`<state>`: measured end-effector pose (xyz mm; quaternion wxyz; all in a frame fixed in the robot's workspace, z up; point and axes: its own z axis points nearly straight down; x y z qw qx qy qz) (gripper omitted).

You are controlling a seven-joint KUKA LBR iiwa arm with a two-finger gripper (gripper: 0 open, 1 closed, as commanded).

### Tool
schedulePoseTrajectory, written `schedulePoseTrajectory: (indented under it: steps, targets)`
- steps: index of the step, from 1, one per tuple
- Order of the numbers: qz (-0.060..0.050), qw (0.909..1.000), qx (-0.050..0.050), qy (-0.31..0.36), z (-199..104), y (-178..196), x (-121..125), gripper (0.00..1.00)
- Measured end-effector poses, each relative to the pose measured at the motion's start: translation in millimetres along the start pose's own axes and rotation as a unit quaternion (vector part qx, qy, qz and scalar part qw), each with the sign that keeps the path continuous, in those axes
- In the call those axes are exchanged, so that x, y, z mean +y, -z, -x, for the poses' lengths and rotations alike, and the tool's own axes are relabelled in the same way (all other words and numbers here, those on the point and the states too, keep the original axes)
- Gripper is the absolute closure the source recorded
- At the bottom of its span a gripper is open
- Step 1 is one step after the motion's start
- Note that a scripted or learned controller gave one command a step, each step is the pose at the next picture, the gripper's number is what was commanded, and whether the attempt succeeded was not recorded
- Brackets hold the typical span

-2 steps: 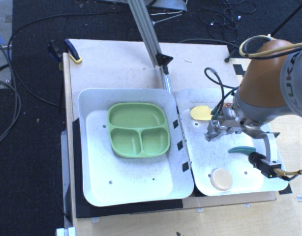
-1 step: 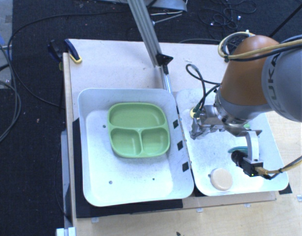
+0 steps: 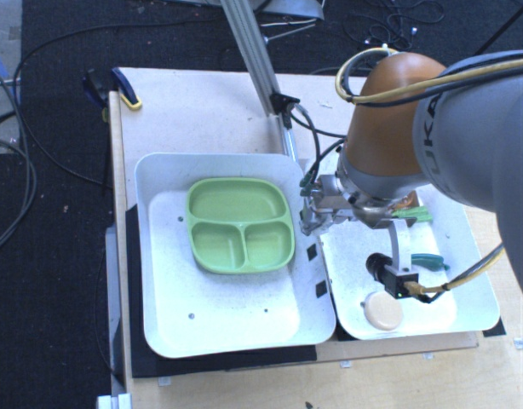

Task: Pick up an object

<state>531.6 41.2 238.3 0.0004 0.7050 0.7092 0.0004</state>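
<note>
A light green divided plate (image 3: 241, 225) lies in the left bin (image 3: 168, 313), toward its back right. My gripper (image 3: 310, 211) hangs low over the wall between the two bins, just right of the plate's right edge. I see nothing in its grasp. In the right bin (image 3: 474, 309) a cream round object (image 3: 384, 313) rests near the front. A green item (image 3: 414, 216), a teal item (image 3: 429, 262) and a bit of orange (image 3: 406, 201) lie partly hidden under my wrist.
The grey arm with its orange band (image 3: 398, 109) covers most of the right bin's back half. A slanted metal pole (image 3: 253, 45) rises behind the left bin. A yellow and blue tool (image 3: 125, 90) lies at the bench's back left corner.
</note>
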Motion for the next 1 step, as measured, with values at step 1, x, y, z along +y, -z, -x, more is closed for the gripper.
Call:
schedulePoseTrajectory:
  steps: [1]
  targets:
    - [0.000, 1.0000, 0.000, 0.001, -44.4, -1.5, 7.3, 1.00]
